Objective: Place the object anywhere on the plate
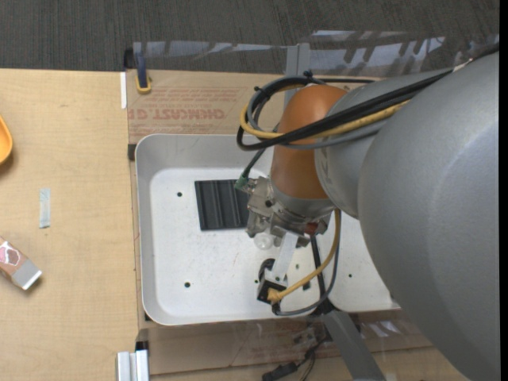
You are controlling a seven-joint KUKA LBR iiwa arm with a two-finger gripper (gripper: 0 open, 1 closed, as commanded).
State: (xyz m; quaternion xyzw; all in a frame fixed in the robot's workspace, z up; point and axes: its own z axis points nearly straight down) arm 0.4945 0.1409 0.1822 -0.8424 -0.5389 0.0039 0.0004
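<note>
because the arm (429, 197) hangs low over the white bin (144, 236), the hand (266, 221) covers one edge of the dark ribbed slab (218, 205), which lies flat there, probably for grasping; open or closed, i cannot tell.

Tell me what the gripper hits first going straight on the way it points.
The gripper likely meets the white bin floor beside the black ribbed block, possibly clipping the block's edge; depth is unclear.
</note>
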